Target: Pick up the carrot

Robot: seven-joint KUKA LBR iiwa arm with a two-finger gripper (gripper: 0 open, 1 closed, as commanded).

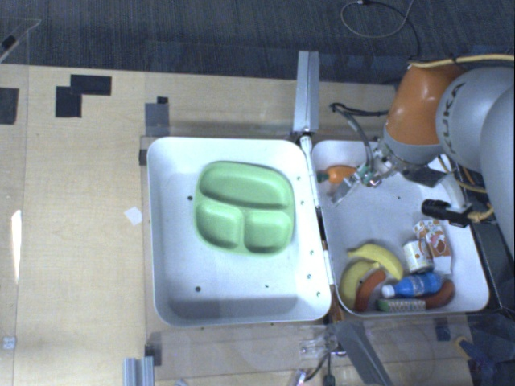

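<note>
While the arm point(451, 111) leans in from 3 o'clock, its gripper point(358, 178) hangs low at approx 11 o'clock of the right bin point(475, 292), just beside the carrot point(341, 172) lying by the back-left wall, prob. lined up for the grab. Can't tell whether it's wide or narrow, and nothing visibly sits in it. Banana point(366, 265), bottle point(412, 286) etc. crowd 6 o'clock, well apart; green tray point(243, 206) sits in left bin point(173, 240).

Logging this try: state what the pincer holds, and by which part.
Cannot be told: the pincer is at the carrot, but the hold is too small to see.
</note>
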